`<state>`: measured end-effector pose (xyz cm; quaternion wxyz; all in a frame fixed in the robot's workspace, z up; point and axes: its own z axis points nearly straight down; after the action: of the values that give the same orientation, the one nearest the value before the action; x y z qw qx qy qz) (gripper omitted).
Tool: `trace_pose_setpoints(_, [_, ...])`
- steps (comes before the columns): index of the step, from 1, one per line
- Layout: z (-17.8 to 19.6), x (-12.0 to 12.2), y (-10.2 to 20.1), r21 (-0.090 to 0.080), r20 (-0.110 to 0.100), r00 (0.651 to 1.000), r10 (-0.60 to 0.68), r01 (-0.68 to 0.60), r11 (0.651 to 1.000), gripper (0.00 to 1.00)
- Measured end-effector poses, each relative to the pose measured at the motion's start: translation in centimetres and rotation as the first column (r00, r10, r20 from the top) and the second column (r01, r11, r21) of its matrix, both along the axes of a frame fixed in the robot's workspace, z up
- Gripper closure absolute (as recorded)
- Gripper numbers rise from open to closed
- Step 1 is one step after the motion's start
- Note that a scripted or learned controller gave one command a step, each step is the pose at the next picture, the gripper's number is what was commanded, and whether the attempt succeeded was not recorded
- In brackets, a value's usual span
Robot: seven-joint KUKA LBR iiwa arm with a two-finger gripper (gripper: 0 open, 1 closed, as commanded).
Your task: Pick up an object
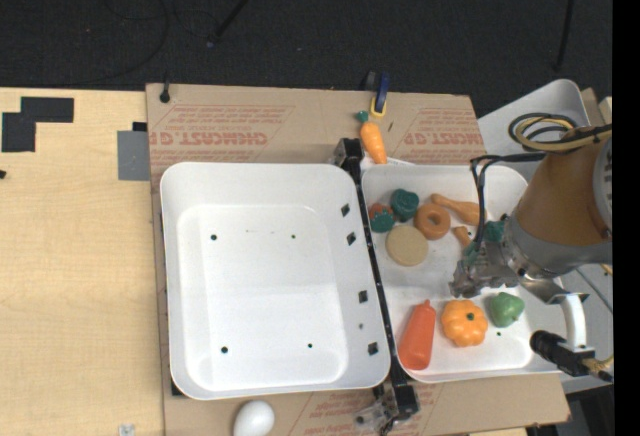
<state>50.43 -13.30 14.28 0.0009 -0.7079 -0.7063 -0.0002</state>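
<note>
The small orange pumpkin-shaped toy [465, 321] lies near the front of the right-hand shallow white bin [510, 360], between a red bottle-shaped toy [418, 334] and a green pepper-shaped toy [506, 308], and appears the nearest candidate for pickup. The claw [478, 269] hangs just behind and above it, inside the same bin; its state cannot be told from this angle, and nothing is visible between its tips. The step in hand is judged to be the approach. The next move calls for centring over the pumpkin, descending, and closing without nudging the neighbouring pepper.
</note>
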Motion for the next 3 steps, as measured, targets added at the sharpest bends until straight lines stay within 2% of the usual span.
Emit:
trace_pose_setpoints(1, [-5.6, -2.8, 4.9, -0.006, 0.007, 1.0, 0.001, -0.001, 1.0, 1.0])
trace_pose_setpoints(2, [-0.1, 0.3, 1.6, -0.004, 0.004, 1.0, 0.001, -0.001, 1.0, 1.0])
trace_pose_setpoints(3, [-5.7, -0.6, 1.8, -0.001, 0.001, 1.0, 0.001, -0.001, 1.0, 1.0])
